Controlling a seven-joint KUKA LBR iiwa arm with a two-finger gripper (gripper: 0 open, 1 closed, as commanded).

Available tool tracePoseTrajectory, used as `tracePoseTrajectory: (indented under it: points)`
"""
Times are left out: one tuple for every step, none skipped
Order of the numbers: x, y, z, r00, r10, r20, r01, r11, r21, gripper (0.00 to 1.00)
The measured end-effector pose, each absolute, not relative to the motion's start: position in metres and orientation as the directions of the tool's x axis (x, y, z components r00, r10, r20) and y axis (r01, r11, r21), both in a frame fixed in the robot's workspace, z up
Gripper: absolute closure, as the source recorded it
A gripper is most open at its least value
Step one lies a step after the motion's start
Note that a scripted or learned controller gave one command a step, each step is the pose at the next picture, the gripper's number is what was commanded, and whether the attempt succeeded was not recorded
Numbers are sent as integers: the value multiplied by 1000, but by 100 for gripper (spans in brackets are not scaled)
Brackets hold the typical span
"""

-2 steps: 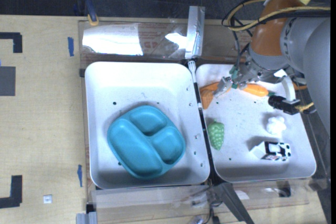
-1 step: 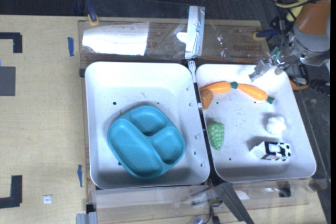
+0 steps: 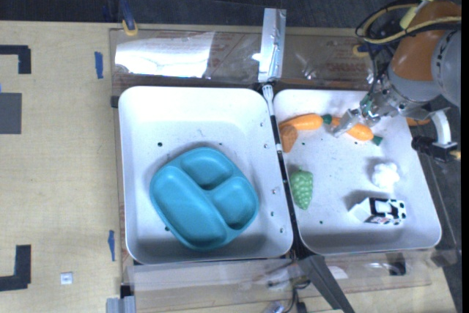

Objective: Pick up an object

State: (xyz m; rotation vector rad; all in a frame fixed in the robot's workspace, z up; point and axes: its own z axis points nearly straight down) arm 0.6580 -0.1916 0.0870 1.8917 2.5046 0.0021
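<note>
Over on the left, left bin (image 3: 139, 157) carrying a blue divided plate (image 3: 204, 196), tilted. Right bin (image 3: 421, 231) next: orange carrot (image 3: 299, 127) by the divider, green bumpy piece (image 3: 301, 185) just below, white lump (image 3: 385, 174) and black-and-white toy (image 3: 382, 210) farther right. Up at the far right corner, arm (image 3: 421, 62) bent in from the right, wrist angled down-left, gripper (image 3: 360, 117) low beside a small orange piece (image 3: 360, 133), touching or nearly so. Finger spread: cannot tell, too blurred.
</note>
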Motion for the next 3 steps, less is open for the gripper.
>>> tracePoseTrajectory:
  points:
    - [659,-191,99,-277,961,-5,961,277,5,100]
    - [659,-223,118,-320,947,-5,947,320,6,100]
    - [655,-181,195,-125,992,-4,992,125,8,100]
